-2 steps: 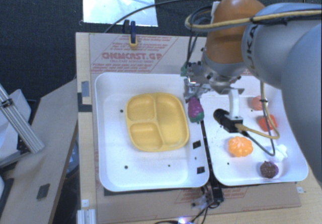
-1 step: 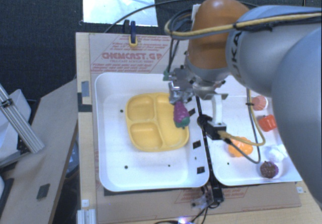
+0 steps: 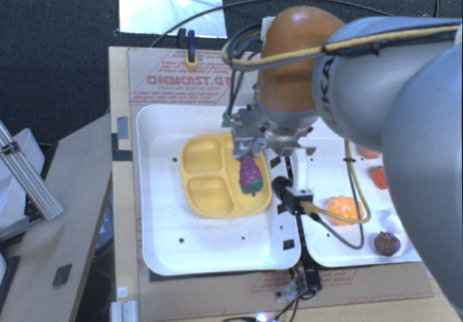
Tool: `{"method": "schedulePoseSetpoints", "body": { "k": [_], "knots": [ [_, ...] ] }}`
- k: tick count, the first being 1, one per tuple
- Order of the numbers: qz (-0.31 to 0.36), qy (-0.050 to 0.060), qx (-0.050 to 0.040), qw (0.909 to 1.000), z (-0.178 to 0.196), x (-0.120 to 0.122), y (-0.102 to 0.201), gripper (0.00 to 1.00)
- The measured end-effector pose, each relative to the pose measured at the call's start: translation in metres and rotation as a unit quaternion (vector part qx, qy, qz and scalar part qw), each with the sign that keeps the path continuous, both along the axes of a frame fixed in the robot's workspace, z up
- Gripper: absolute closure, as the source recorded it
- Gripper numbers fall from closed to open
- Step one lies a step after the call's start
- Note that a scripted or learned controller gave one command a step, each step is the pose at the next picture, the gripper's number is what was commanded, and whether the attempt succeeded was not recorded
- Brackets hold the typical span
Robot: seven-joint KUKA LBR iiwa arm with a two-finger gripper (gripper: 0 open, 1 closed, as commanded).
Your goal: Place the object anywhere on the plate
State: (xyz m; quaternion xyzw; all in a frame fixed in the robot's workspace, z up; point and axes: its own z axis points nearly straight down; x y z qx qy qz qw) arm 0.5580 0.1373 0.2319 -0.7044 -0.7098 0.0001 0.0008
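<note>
Since the purple grape-like object (image 3: 251, 174) hangs over the yellow plate (image 3: 206, 187) at its 3 o'clock compartment, directly under the gripper (image 3: 248, 148) (grip state: cannot tell), only release looks left.

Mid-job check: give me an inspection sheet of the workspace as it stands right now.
Surface: two white bins; left bin, right bin.
Job's things: yellow divided plate in the left bin; purple object at the plate's right edge, directly under the hand.
Clutter: orange object, dark reddish ball and a red-orange piece in the right bin.
Hand: above the plate's right side; grasp unclear.
Cables: yellow cable looping over the right bin.
Surroundings: cardboard sheet beneath the bins.
</note>
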Motion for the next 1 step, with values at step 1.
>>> {"method": "schedulePoseSetpoints", "body": {
  "k": [1],
  "knots": [
    [-0.002, -0.001, -0.0003, 1.0, 0.0001, 0.0008, -0.0015, 0.0]
  ]
}}
